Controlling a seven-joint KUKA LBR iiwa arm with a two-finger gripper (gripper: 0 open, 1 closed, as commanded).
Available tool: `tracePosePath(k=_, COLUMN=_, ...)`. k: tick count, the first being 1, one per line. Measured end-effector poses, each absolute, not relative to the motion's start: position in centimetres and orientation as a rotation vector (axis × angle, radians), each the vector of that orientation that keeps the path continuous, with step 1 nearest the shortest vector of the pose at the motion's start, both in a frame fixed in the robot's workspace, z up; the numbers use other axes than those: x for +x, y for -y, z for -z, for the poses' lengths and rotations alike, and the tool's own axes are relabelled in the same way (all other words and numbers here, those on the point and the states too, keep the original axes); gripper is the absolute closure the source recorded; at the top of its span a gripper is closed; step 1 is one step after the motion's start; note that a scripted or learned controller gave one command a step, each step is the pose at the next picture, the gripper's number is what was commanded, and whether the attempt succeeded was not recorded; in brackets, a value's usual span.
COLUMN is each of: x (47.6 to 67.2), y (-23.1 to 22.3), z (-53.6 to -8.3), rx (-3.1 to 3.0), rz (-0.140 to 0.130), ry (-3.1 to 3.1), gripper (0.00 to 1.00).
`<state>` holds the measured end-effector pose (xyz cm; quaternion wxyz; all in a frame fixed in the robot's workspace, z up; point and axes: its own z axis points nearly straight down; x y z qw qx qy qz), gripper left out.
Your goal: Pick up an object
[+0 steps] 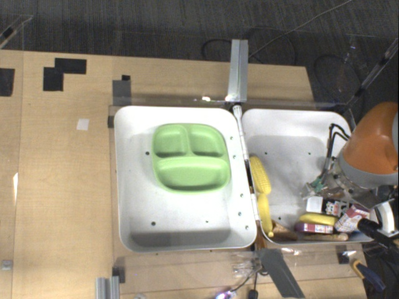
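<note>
The right bin [287, 142] holds a yellow corn cob [259, 174] against its left wall, with a second yellow piece [264, 212] just below it. Along the front wall lie a small yellow banana-like item [317, 218], a dark purple packet [313, 228], a red and white box [352, 217] and a brown piece [283, 232]. My gripper [327, 187] hangs under the orange band at the bin's right side, low over this pile and just above the banana-like item. The arm hides most of it.
The left bin [134, 185] bears a green divided plate [189, 156] near its middle. A metal post [238, 67] stands behind the seam between the bins. Black cables run at the back right of the bench.
</note>
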<state>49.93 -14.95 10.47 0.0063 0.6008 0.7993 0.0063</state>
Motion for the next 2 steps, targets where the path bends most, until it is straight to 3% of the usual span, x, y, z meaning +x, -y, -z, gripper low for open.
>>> tracePosePath(k=1, x=53.74, y=12.61, z=-18.91, rx=2.105, rz=-0.006, ry=-2.326, gripper=1.00)
tracePosePath(k=2, x=53.72, y=12.62, z=-18.89, rx=2.104, rz=-0.005, ry=-2.327, gripper=0.00)
